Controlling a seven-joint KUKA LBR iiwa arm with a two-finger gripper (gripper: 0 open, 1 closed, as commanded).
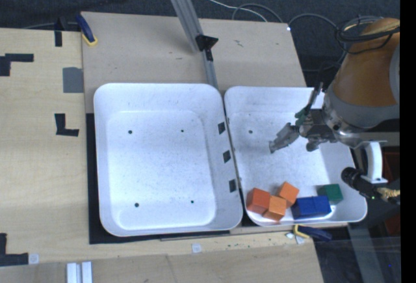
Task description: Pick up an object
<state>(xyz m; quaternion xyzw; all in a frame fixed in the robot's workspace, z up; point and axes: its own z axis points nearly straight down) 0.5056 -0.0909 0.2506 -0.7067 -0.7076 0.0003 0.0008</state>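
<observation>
Gripper [281,142] above right bin [260,106], nothing held; whether it is open or closed cannot be told.
Left bin [156,151] holds nothing. Blocks are clustered at right bin's near edge: three orange blocks [259,200], one blue block [311,207], one green block [333,193]. A descent further toward the near side is advised, with the isolated green targeted.

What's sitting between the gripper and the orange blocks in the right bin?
Nothing: in the camera view, only bare white bin floor separates the gripper from the orange blocks along the near wall.
</observation>
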